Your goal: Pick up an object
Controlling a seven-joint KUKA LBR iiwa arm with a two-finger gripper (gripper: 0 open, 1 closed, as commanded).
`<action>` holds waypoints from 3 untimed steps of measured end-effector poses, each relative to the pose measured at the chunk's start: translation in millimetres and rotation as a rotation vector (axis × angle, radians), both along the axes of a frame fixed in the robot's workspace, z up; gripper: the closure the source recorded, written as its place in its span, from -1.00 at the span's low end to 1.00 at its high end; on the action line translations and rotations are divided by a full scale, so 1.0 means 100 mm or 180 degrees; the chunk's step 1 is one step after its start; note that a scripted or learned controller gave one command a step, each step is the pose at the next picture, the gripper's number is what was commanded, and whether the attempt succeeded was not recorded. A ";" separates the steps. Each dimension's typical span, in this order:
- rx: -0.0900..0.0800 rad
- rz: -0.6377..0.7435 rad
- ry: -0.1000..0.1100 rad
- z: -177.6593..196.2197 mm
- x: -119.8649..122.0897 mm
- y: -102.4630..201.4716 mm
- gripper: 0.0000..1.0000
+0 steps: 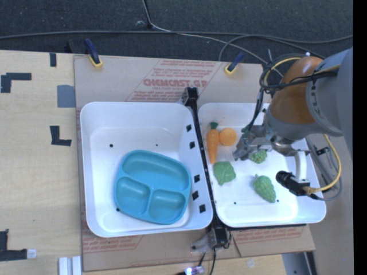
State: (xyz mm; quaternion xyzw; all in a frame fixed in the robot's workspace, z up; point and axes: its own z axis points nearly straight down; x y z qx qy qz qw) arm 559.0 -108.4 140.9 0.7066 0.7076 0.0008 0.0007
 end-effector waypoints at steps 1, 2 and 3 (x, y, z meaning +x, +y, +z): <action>-0.0001 0.0003 -0.0004 0.61 0.01 0.06 1.00; -0.0001 0.0002 -0.0001 1.12 0.01 0.06 1.00; 0.0004 0.0018 0.0010 1.11 0.12 0.66 1.00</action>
